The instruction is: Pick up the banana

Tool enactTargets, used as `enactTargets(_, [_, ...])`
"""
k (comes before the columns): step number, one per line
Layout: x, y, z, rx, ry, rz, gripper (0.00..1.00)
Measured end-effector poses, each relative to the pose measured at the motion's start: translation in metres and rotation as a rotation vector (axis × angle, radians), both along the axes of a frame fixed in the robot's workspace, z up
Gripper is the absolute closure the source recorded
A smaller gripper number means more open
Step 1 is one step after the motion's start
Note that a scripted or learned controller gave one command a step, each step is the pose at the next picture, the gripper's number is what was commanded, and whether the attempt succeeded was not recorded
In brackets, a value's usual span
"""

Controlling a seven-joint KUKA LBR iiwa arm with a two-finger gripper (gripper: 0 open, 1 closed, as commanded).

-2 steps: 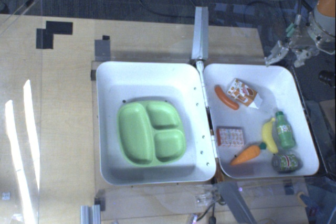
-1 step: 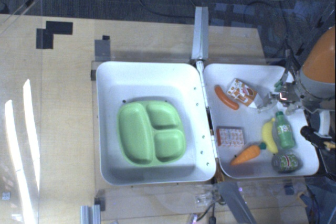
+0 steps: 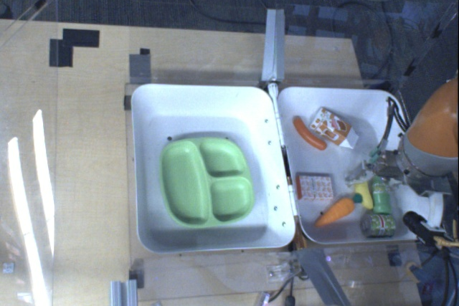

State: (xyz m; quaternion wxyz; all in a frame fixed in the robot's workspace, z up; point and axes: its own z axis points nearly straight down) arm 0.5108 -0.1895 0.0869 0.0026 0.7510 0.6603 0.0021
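Fingers [image 3: 373, 172] are hanging low inside the right bin [image 3: 373, 98]; whether they are standing wide or narrow I cannot tell. The banana [image 3: 361, 195] is lying just on the near side of them, a small yellow piece wedged between a carrot [image 3: 336, 211] and a green can [image 3: 380, 215]. It is probably a light, stiff, slick toy, so I would be pinching across its middle, clear of both neighbours. Beyond the fingers, a sausage [image 3: 309, 134], a carton [image 3: 331, 125] and a small packet [image 3: 314, 187] are sharing that bin. Further off, the left bin [image 3: 150, 175] is holding a green divided tray [image 3: 206, 179].
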Motion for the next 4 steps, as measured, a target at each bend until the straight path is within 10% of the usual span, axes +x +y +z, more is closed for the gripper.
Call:
enactTargets(1, [0.003,0.0,0.012,-0.001,-0.007,0.002,1.0])
enactTargets(2, [0.051,0.05,0.005,-0.008,-0.012,0.25,1.0])
enactTargets(3, [0.096,0.138,0.111,-0.001,0.002,0.298,1.0])
enactTargets(4, [0.096,0.138,0.111,-0.001,0.002,0.298,0.0])
